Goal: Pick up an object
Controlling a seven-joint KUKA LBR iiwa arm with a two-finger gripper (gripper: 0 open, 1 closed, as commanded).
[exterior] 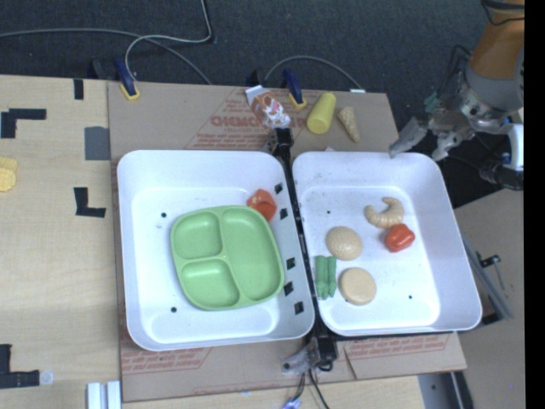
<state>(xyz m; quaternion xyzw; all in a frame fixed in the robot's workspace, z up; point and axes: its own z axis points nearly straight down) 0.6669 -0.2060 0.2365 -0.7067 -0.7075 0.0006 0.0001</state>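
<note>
Hovering past the upper right corner of the right bin (443, 228), the gripper (423, 143) hangs outside the rim with its two fingers (403, 140) spread apart and nothing between them. The arm (498, 49) comes in from the right, its orange band above the wrist.

Inside the right bin, all well below and left of the gripper, lie a curved tan croissant (385, 212), a red pepper (399, 238) touching its lower end, a round bun (344, 243), a paler potato (357, 285) below it, and a green bean pod (325, 276) against the bin's left wall. The croissant and pepper are the nearest to the gripper, yet clearly apart from it.

The left bin (140, 254) holds a green plate (226, 256) with three compartments and a red tomato (262, 203) just beside its upper right edge.

On the cardboard behind the bins rest a yellow cylinder (321, 113) and a tan cone (349, 123), left of the gripper
</note>
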